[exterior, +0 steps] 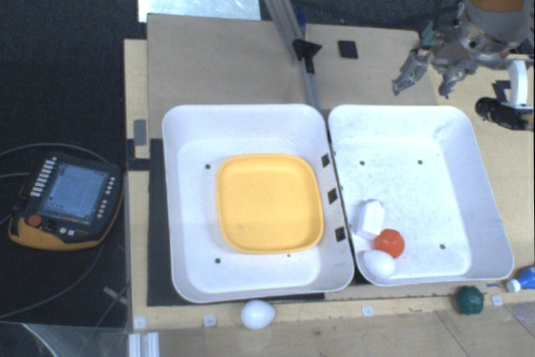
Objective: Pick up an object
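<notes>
Above the far edge of the right bin (468,180), the hand (428,78) hangs over the bare tan surface (234,63), its two dark fingers (407,76) spread apart with nothing between them. Grey wrist and orange band rise from it toward the top right corner.

Candidates for picking sit bunched in the near left corner of the right bin, well apart from the hand. A small red ball (389,243) with a dull orange-red skin is the brightest of them. Touching it on the far side is a white blocky piece (369,217), angular and tilted, its faces hard to read against the white floor of the bin. Just nearer than the ball lies a white egg-shaped object (379,264), smooth and rounded, pressed into the corner wall.

Filling most of the left bin (184,180) is a yellow square plate (270,202) with rounded corners and a raised rim, lying flat.

Outside the bins, on the near strip of the surface, rests another white egg (257,314), just beyond the left bin's near wall. A dark green ball (470,300) sits near the right bin's near right corner. On the dark floor to the left lies a teach pendant (65,198) with a lit screen and a coiled cable.
</notes>
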